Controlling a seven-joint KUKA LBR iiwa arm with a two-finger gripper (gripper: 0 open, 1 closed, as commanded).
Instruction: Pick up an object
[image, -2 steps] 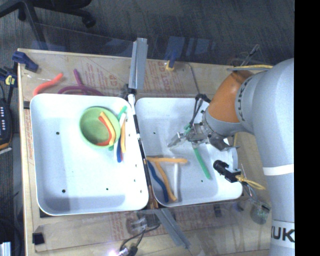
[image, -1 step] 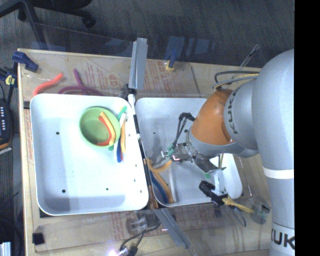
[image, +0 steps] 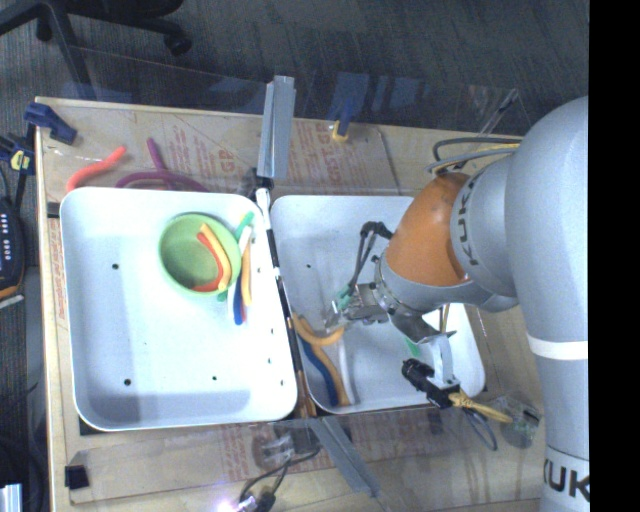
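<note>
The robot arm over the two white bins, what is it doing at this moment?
The grey arm reaches in from the right, and its gripper is low in the right bin, near some yellow and blue pieces by that bin's left wall. I cannot tell whether it holds anything. The left bin holds a green bowl with colourful strips lying across and beside it.

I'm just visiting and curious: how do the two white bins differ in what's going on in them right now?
The left bin holds a green bowl with colored strips lying across and beside it; the right bin holds orange and blue strips along its left wall. The arm reaches down into the right bin, while the left bin has no arm over it. Both are shallow, white and side by side.
</note>
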